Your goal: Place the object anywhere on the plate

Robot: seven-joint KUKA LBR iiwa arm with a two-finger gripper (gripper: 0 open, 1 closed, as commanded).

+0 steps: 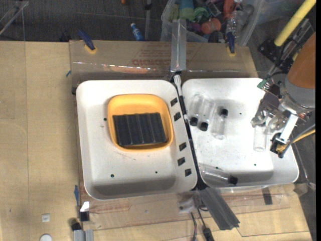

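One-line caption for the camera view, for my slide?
Tool over right bin beside clear vials; yellow plate in left bin.

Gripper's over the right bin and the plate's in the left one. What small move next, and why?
Probably shift the gripper left and lower it over the clear vials in the right bin. I see nothing between its fingers, and the orange plate in the left bin carries a dark ridged block but no vial.

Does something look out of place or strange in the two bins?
Yes. A dark ridged slab already covers the yellow plate in the left bin, while clear black-capped vials lie tipped over in the right bin.
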